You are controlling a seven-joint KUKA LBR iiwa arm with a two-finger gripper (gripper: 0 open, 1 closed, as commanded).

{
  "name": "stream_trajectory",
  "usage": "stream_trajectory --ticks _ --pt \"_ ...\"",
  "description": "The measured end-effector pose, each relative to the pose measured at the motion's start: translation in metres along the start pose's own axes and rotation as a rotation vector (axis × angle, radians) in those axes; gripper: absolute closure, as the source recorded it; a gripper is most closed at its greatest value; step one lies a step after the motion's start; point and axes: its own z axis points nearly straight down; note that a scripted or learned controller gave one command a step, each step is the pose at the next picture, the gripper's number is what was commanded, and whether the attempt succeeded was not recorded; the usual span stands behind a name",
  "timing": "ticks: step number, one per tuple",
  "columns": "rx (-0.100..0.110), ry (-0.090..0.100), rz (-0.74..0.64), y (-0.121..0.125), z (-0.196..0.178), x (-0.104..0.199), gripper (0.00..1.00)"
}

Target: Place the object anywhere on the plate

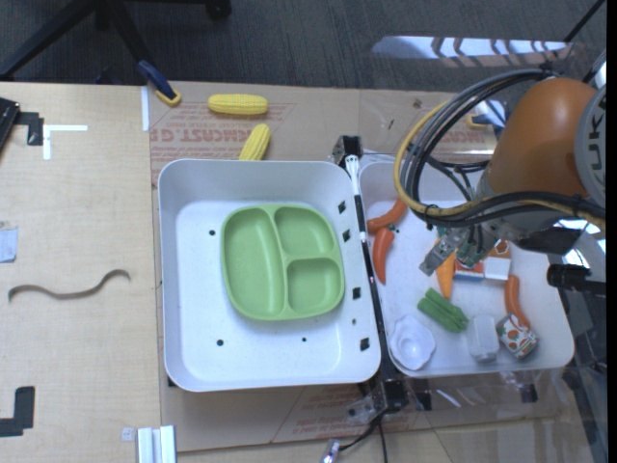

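Pincer [451, 258] over the right bin [554, 350], grip unclear; I'd settle squarely on that orange carrot [446, 276] before lifting toward the green plate [283, 260]

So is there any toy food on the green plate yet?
No, the green plate in the left bin has nothing on it; the toy foods, like the green vegetable, lie in the right bin.

plate [283, 261]: green, three compartments (lying flat) | in left bin [183, 287]
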Motion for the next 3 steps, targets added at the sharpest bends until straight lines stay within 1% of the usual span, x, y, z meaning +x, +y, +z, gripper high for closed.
stream_trajectory --ticks 1,2,3 --pt "-0.002 0.000 -0.280 0.076 0.000 0.032 1.00" --pt "-0.002 0.000 -0.217 0.128 0.000 0.072 1.00" --pt "-0.002 0.000 -0.218 0.128 0.000 0.072 0.00"
